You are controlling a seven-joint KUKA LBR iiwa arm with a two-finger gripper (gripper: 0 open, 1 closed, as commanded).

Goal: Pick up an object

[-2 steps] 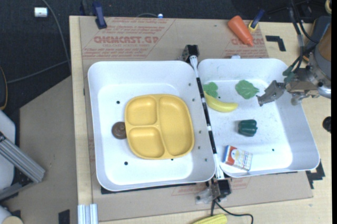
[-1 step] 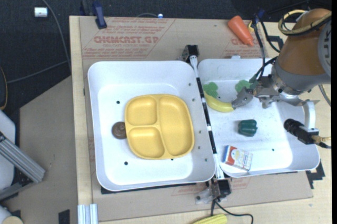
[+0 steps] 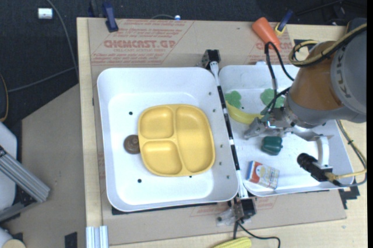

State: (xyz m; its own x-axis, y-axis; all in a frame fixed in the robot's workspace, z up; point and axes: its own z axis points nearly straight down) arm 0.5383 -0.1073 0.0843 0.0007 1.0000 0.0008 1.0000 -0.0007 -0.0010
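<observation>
A small flat card packet printed in blue, red and white (image 3: 262, 174) lies at the front of the right shallow white bin (image 3: 326, 183), close against its near rim. Further back in that bin are a small dark teal block (image 3: 271, 144) and a yellow banana-shaped curved piece (image 3: 241, 114) by the left wall. Toward the rear are a green rounded piece (image 3: 234, 98) and a second green piece (image 3: 269, 95).

The left shallow white bin (image 3: 116, 95) holds a yellow plastic plate with three compartments (image 3: 176, 141). A brown round disc (image 3: 132, 144) sits at the plate's left edge, partly tucked under it.

The end effector (image 3: 259, 127) reaches in from the right, low over the middle of the right bin. I cannot tell how far open it is, and no object can be made out in its grasp. The yellow curved piece lies just beside its tip on the left; whether they touch is unclear. The teal block lies just beside it on the side toward the near rim.
</observation>
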